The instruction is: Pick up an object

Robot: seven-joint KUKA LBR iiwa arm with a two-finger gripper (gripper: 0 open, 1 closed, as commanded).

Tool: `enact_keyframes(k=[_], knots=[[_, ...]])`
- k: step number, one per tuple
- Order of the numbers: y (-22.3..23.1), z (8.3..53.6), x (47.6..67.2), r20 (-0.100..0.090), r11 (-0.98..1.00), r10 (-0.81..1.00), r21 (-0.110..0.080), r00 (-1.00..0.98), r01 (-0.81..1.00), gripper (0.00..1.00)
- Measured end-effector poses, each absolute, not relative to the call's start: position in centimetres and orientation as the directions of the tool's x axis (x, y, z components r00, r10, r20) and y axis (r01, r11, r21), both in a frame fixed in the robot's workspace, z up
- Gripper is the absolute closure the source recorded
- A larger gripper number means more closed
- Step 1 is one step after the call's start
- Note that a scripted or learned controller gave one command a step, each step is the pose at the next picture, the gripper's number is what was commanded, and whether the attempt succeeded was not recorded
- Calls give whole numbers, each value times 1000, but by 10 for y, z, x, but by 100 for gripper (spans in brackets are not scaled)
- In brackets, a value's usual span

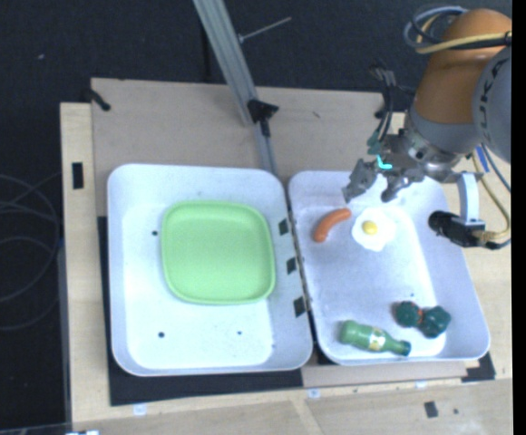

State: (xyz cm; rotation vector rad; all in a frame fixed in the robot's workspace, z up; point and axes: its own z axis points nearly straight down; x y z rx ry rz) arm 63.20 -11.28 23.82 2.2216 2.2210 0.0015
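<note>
Pincer hung open and empty over the right bin's far end, just above the toy fried egg and near the sausage, so nothing was lifted yet and grasping remained.

Arm: grey with an orange band, reaching in from the right, bent downward at the wrist.
Gripper: pointing down and to the left, holding nothing.
Fingers: two dark prongs, spread apart with a visible gap.
</note>
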Motion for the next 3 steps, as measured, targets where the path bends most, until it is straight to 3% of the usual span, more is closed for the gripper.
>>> enact_keyframes(k=[1, 3], knots=[[-113, 238, 632, 1, 0, 1000, 1, 0, 1000, 0], [-117, 140, 634, 0, -1, 1000, -3, 1, 1000, 0]])
